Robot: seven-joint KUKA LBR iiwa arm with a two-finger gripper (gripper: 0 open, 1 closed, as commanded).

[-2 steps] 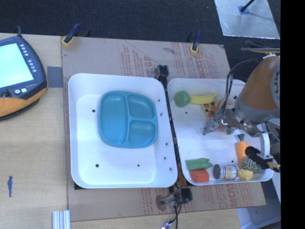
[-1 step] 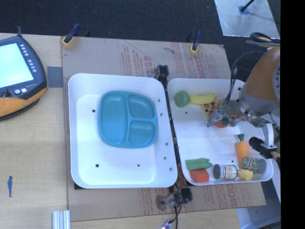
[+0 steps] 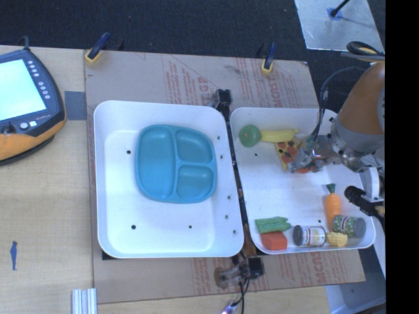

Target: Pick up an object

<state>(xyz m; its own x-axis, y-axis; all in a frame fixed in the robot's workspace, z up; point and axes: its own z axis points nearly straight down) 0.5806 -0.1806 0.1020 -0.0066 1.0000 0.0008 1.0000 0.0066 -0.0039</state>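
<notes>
Altogether, two white bins [image 3: 105, 175] hold one blue plate [image 3: 175, 163]; the pincer's [image 3: 302, 162] grip cannot be told.

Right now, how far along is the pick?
Nothing looks lifted yet. The end effector is low in the right bin, at a small multicoloured toy beside the yellow piece. The grasp itself is unclear. Securing and lifting an object remain.
</notes>
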